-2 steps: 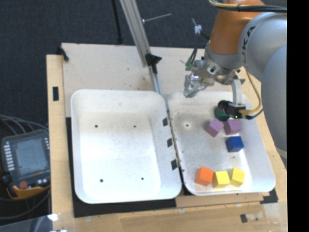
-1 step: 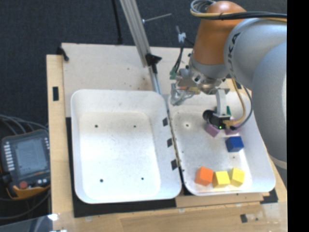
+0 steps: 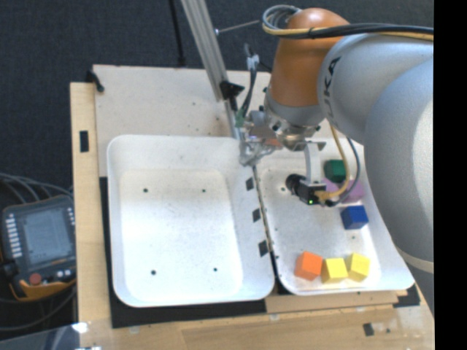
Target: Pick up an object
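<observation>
While my jaws hang over the far end of the ridge where the two shallow white bins meet, I cannot tell whether they are wide or narrow, because my own wrist covers them from above.

Nearest to the jaws, in the white bin on my arm's side (image 3: 288, 232), sits a small dark green block (image 3: 335, 170), partly behind a cable. Just past it, farther from the jaws, lies a pale purple piece (image 3: 353, 190) whose shape is too blurred to tell. A blue cube (image 3: 354, 216) stands just beside that piece, a little farther again.

Farthest from the jaws within this bin, three cubes line the opposite rim in a row. They are an orange cube (image 3: 309, 265), a yellow cube (image 3: 336, 269) close against it, and a second yellow cube (image 3: 359, 266) at the end. None of these blocks touches the jaws; all are well apart from them.

On the other side of the jaws lies the second white bin (image 3: 182, 224), speckled with dark dots. Behind the jaws a slanted aluminium mast (image 3: 201, 35) rises from the pale wooden worktop (image 3: 146, 100). Beyond the second bin, off the worktop, rests a grey handheld control pendant with a screen (image 3: 40, 239).
</observation>
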`<state>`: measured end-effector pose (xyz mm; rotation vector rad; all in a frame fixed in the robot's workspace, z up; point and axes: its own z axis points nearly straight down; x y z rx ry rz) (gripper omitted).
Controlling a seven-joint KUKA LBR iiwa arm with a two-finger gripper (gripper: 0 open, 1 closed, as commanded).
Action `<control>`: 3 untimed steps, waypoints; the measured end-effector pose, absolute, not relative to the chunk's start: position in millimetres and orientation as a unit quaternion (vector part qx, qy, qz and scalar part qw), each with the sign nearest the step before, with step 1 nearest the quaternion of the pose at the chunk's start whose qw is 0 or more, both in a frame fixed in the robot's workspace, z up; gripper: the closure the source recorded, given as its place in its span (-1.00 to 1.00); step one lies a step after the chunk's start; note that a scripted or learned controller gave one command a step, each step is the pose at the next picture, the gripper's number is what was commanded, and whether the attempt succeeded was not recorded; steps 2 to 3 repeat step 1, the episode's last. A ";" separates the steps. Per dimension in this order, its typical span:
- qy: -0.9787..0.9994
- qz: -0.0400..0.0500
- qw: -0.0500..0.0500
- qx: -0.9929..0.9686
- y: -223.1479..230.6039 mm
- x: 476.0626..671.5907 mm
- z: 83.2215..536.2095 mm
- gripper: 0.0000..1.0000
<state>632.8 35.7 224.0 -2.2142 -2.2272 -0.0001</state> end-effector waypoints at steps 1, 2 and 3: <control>-0.710 0.000 0.001 -0.705 80.1 609.5 231.8 1.00; -0.710 0.000 0.001 -0.705 80.1 609.5 231.8 1.00; -0.710 0.000 0.001 -0.705 80.1 609.5 231.8 1.00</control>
